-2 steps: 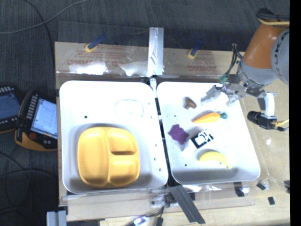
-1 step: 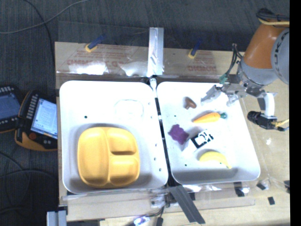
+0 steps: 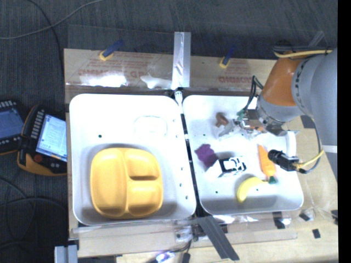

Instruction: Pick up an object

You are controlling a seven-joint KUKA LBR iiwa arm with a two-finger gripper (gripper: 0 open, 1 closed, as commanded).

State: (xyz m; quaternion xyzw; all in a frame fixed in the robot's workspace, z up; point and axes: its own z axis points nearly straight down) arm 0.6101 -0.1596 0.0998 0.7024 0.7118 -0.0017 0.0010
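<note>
Our grey arm [image 3: 321,86], orange band and all

We can see a yellow cable and black wires along it, a small metal gripper [image 3: 237,126], plus a black plug at the wrist.

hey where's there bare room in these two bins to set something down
Left bin: its far half is bare, from the back wall down to the yellow tray. Right bin: a bare strip along the near wall, left of the banana. It is crowded mid-bin around the purple object, black-and-white toy, carrot, brown piece and gripper.
</note>
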